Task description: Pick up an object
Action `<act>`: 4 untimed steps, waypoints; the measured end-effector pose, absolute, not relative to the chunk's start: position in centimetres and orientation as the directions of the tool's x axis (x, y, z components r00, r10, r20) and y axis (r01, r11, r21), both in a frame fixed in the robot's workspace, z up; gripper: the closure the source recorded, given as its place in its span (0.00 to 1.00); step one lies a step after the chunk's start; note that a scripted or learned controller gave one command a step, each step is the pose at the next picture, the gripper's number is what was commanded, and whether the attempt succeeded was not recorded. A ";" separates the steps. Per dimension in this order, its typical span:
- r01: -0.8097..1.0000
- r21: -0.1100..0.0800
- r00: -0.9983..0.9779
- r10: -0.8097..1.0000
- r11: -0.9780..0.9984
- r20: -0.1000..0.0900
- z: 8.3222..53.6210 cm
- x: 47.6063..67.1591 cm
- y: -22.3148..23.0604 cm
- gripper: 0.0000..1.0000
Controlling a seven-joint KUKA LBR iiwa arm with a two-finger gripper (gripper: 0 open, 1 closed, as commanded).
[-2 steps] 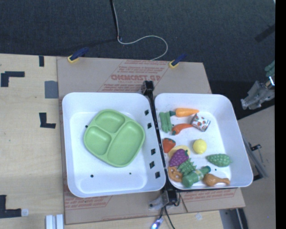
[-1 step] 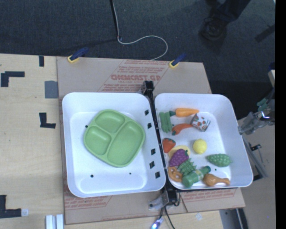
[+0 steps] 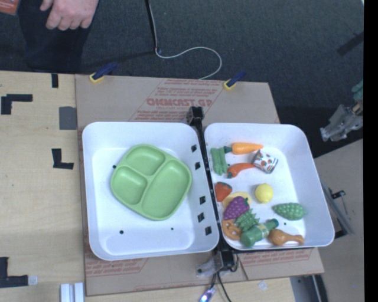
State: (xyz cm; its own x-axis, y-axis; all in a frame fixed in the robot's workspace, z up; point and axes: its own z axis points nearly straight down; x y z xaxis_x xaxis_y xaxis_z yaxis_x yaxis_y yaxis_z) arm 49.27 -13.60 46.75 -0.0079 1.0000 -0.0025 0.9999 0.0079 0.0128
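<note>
Dark carpet surrounds a wooden surface where two white bins sit on cardboard, toy food heaped in the right bin.

A green divided plate lies alone in the left bin; a lemon, carrots, grapes, a small can and a bumpy green fruit are crowded opposite. These are judged light, hard, smooth plastic, apt to slip or roll; the lemon, set slightly apart, is best taken across its middle. The end effector is seen at the right edge, well clear of the bins; whether it is spread or closed cannot be told. A person's hand appears at top left.
</note>
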 end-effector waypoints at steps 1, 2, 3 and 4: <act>1.000 -0.011 0.001 1.000 -0.001 0.002 36.8 48.3 -14.8 1.00; 1.000 -0.001 -0.002 1.000 0.002 -0.001 38.3 48.4 -14.7 1.00; 1.000 -0.006 0.004 1.000 -0.004 0.000 31.8 48.3 -19.4 1.00; 1.000 0.011 -0.012 1.000 0.012 0.000 42.4 48.5 -10.2 1.00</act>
